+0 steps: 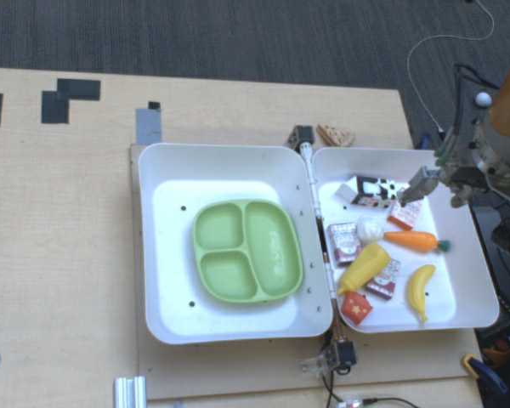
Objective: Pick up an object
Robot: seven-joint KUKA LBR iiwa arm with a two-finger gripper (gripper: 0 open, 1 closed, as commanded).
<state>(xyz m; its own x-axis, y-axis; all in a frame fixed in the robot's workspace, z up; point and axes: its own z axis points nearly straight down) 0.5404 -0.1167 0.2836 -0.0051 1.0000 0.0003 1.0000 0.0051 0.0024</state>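
The right bin holds several small items: a black and white toy, a white ball, an orange carrot, a red and white piece, a yellow pepper-like toy, a banana, a red carton and snack packets. My gripper hovers over the bin's upper right part, just right of the black and white toy and above the carrot. It stands open, and nothing sits between its fingers.
The left bin carries a green divided plate. A tan object and a dark clip lie on the bench behind the bins. Cables hang at the right, beside the arm.
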